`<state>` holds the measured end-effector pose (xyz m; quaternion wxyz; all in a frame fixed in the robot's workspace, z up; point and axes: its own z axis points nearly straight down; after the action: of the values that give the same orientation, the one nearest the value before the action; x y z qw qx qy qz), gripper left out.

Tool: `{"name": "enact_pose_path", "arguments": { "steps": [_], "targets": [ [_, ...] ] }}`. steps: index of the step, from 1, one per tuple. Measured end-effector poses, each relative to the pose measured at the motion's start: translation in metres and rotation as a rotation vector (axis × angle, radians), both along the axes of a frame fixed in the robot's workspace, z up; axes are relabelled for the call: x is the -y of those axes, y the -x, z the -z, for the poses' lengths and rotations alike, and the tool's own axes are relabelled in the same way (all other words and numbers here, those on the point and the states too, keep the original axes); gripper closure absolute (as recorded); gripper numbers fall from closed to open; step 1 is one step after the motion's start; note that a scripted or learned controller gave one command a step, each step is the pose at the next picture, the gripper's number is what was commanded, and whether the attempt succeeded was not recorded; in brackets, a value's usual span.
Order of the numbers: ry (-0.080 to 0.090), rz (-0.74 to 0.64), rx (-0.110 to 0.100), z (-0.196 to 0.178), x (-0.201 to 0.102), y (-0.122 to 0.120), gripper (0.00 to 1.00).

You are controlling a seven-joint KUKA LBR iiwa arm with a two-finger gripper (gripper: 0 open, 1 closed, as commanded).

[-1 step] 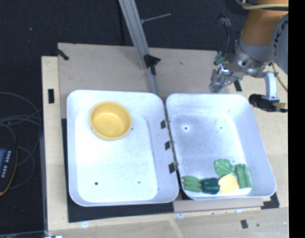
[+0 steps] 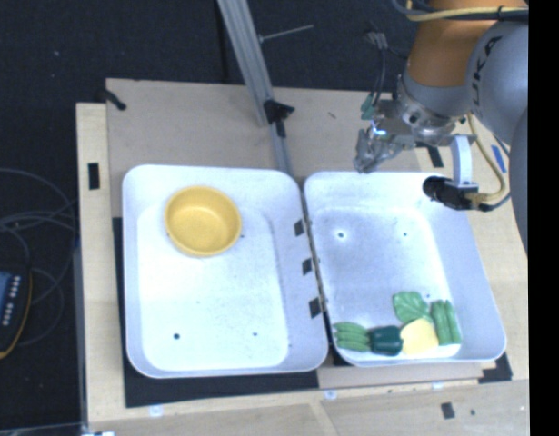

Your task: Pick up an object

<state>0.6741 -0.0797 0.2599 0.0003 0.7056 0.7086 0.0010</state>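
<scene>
**A:** What sits on the bench?

**B:** Two shallow white bins side by side. The left bin (image 2: 215,334) carries a yellow bowl (image 2: 203,221), upright, near its far left corner. The right bin (image 2: 379,243) has a small cluster of objects packed into its near right corner.

**A:** What is in that cluster?

**B:** A leafy green piece (image 2: 408,304) at the top, a ribbed green vegetable (image 2: 444,321) against the right wall, a yellow lump (image 2: 419,337) touching both, a dark green block (image 2: 385,340) just beside the lump, and a green pod (image 2: 351,335) at the left end, along the near wall.

**A:** And the arm?

**B:** It reaches in from the right, orange band uppermost. The gripper (image 2: 368,160) hangs over the far edge of the right bin, near that bin's far left corner, well apart from the cluster.

**A:** Are its jaws open or closed?

**B:** I cannot tell; they are small and blurred from this angle. Nothing visible is held between them.
</scene>
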Motion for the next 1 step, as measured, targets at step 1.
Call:
{"name": "enact_pose_path", "arguments": {
  "steps": [1],
  "targets": [
    [0.000,0.001,-0.001,0.0079,-0.0563,0.0054,1.00]
  ]
}}
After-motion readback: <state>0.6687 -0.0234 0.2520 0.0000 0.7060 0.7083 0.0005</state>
